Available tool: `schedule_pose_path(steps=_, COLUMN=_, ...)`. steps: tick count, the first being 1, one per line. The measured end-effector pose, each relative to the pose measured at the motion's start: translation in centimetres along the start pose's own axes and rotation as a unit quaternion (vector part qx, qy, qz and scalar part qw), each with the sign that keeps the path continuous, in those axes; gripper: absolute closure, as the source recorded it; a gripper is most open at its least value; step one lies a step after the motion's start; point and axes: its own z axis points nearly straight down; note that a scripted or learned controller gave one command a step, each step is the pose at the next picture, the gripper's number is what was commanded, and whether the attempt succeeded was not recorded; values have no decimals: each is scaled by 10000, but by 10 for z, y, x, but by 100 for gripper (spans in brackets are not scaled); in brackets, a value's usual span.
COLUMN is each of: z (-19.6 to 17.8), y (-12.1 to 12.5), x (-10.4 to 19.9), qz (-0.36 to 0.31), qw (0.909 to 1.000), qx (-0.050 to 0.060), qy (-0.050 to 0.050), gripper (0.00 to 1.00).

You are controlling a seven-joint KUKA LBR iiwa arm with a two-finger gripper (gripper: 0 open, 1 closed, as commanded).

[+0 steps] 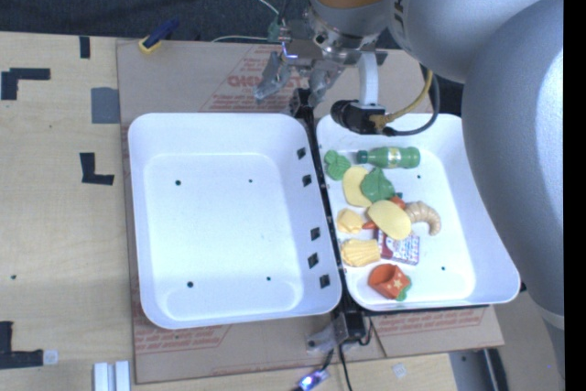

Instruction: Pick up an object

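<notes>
Pale wooden desk carries two glossy white bins on cardboard. Right bin holds small plastic toy foods: a green bottle lying on its side, cap pointing left. Metal tool hangs above the bins' far edge, fingers spread, gripping nothing.

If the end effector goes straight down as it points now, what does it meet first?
Probably the cardboard just behind the left bin, not the toys; depth is unclear from this slanted view.
</notes>
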Motion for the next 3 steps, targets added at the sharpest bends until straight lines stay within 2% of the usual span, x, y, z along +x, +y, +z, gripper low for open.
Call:
schedule_pose_path(steps=1, z=-129, y=1, x=31, qz=-1, qw=9999, qx=-152, qy=17, gripper=100)
schedule_pose_path(steps=2, z=-255, y=-2, x=38, qz=5, qw=9999, qx=-168, qy=18, gripper=100)
schedule_pose_path(steps=3, z=-74, y=0, x=69, qz=9, qw=10000, qx=-2, qy=-13, gripper=100)
